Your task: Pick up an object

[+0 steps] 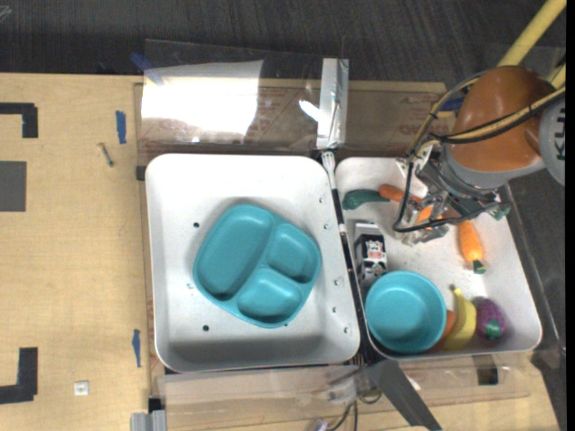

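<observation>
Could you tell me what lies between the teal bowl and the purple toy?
In the camera view, a yellow banana lies between teal bowl and purple toy.

Arm entering from the right, its orange band uppermost and nearest the camera, black cables looped across it. Wrist directed steeply downward. Gripper hanging at the lower end of the wrist, pointing down and to the left.

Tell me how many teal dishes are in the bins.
2: a divided plate in the left bin, and a round bowl in the right bin's near corner. Others may be hidden.
</observation>
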`<state>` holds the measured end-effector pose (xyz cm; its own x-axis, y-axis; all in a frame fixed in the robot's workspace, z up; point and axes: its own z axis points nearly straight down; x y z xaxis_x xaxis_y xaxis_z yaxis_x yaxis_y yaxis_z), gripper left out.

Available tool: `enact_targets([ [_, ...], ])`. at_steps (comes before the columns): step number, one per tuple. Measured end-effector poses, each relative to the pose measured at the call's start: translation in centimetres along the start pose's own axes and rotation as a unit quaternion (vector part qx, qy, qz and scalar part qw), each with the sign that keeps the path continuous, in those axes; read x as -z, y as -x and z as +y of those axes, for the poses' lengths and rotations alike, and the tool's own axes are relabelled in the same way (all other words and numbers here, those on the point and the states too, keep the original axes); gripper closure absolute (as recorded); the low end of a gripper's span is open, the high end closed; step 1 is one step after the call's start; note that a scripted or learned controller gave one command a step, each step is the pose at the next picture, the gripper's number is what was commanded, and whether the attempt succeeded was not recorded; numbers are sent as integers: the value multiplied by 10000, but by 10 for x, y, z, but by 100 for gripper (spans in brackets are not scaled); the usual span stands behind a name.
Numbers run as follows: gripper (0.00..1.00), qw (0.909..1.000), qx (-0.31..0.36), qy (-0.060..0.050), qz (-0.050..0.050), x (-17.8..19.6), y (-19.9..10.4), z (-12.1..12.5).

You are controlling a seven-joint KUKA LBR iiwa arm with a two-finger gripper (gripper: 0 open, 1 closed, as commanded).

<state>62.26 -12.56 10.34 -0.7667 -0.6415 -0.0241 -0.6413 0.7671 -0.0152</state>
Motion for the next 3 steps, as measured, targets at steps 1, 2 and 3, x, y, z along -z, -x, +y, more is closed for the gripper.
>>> enact_targets([
  [1,100,9998,183,42,70,-13,7,36],
  [2,100,9974,712,21,40,89,64,-2],
  [3,100,9844,1754,89,79,-12,34,-23],
])
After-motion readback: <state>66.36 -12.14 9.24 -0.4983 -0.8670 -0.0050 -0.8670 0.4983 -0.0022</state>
